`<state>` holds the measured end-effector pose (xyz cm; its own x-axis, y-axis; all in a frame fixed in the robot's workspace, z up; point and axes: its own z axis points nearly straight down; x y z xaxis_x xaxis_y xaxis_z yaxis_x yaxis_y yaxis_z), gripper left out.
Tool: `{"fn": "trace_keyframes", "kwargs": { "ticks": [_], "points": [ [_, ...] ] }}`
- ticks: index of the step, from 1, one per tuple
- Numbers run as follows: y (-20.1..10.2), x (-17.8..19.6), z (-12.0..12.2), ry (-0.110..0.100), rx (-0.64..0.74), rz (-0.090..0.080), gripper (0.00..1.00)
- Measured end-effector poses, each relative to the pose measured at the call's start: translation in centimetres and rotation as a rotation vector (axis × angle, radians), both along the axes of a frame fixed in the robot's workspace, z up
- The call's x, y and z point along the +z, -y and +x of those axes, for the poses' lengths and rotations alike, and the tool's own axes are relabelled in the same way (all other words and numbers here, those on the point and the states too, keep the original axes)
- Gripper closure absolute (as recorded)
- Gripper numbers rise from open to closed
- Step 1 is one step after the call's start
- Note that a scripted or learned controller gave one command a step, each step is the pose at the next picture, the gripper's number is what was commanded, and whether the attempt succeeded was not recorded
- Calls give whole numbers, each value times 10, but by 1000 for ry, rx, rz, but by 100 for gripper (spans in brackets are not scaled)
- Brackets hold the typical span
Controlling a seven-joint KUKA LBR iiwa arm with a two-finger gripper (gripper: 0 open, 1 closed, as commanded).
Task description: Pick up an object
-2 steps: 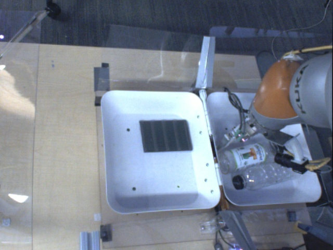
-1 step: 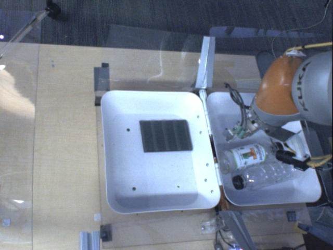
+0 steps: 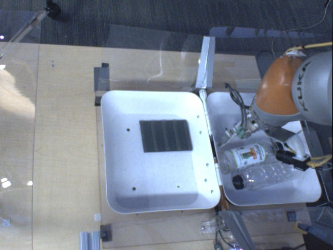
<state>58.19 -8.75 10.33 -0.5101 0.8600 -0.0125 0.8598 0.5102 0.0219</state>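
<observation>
My gripper (image 3: 240, 130) hangs low in the right white bin (image 3: 312, 191), at centre right of the frame; I cannot tell its grip state. Just below lie a white labelled bottle (image 3: 248, 155) and a clear black-capped plastic bottle (image 3: 263, 176). A dark ribbed rectangular pad (image 3: 165, 136) lies in the left white bin (image 3: 119, 191).

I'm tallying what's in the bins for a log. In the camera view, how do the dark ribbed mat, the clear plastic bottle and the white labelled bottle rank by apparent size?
Largest to smallest:
1. Dark ribbed mat in the left bin.
2. Clear plastic bottle, black cap, in the right bin.
3. White labelled bottle, partly hidden by the arm, so unsure.
</observation>
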Motion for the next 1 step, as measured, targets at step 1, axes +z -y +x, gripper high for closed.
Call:
{"fn": "trace_keyframes", "kwargs": {
  "ticks": [1],
  "points": [
    [42, 23, -56, -14, -86, 0, 0]
  ]
}}
